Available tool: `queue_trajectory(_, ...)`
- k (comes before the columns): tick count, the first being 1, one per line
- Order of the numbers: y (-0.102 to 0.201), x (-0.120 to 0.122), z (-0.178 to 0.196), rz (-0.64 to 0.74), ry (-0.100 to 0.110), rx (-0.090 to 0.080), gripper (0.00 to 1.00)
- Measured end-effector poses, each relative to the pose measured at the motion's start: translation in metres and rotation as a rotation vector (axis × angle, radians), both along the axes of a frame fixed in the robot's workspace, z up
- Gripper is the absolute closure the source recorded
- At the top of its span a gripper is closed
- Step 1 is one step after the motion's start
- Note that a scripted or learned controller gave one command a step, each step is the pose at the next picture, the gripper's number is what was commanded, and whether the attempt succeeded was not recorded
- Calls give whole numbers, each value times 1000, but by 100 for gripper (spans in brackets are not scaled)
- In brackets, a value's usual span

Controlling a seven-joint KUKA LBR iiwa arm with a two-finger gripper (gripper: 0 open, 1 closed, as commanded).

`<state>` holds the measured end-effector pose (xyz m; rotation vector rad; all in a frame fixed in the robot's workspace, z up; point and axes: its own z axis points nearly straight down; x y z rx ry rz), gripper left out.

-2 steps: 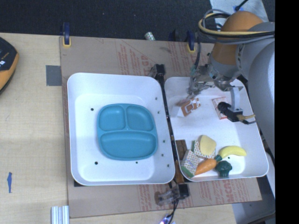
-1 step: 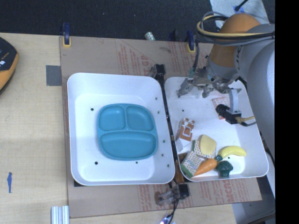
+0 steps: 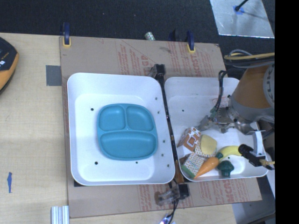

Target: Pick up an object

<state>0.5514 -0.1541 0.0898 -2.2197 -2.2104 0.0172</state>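
The right white bin (image 3: 191, 90) holds a cluster of small items at its front. Among them are a brown-and-white carton (image 3: 190, 138), a pale yellow block (image 3: 208, 144), a banana (image 3: 230, 150), an orange carrot (image 3: 206, 167), a dark green piece (image 3: 225, 168) and a patterned packet (image 3: 193, 161). My gripper (image 3: 216, 122) hangs low over the bin's middle right, just behind the yellow block and the carton. The grey wrist and orange band (image 3: 252, 85) rise behind it to the right. I see nothing held in it.
The left white bin (image 3: 79, 90) holds a blue divided plate (image 3: 127, 131). A black divider (image 3: 166, 120) runs between the bins. Both stand on a cardboard sheet (image 3: 121, 55) held by clamps. A yellow-black device (image 3: 5, 62) lies at the far left.
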Motion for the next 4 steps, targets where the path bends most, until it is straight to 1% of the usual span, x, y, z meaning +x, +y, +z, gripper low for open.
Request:
queue_trajectory(1, -42, 98, 4, 10, -21, -3, 0)
queue_trajectory(2, -58, 106, 3, 8, -14, 0, 0)
queue_trajectory(3, -19, -1, 12, 6, -2, 6, 0)
queue_trajectory(4, -19, 67, 2, 10, -17, 0, 0)
